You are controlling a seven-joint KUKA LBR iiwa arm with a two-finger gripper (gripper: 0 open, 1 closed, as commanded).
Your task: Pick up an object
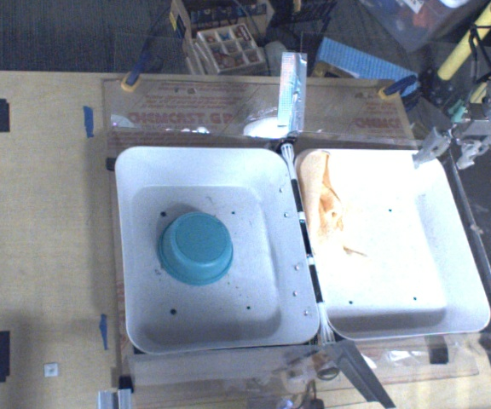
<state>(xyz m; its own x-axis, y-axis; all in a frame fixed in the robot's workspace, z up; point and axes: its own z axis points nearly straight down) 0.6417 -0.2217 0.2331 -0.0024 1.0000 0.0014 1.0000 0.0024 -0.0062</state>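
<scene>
A teal bowl (pixel 196 247) lies upside down in the left white bin (pixel 143 177), slightly left of that bin's middle. A pale orange, crumpled-looking thing (pixel 320 199) rests against the left wall of the right white bin (pixel 416 313); glare washes out its outline. The gripper (pixel 460 136) hangs over the far right corner of the right bin, well away from both objects, with nothing seen in it.
A clear upright plastic piece (pixel 292 92) stands behind the divide between the bins. Boxes, a blue pad and cables crowd the floor beyond the bench. Black tape marks sit on the wooden benchtop (pixel 32 254) to the left.
</scene>
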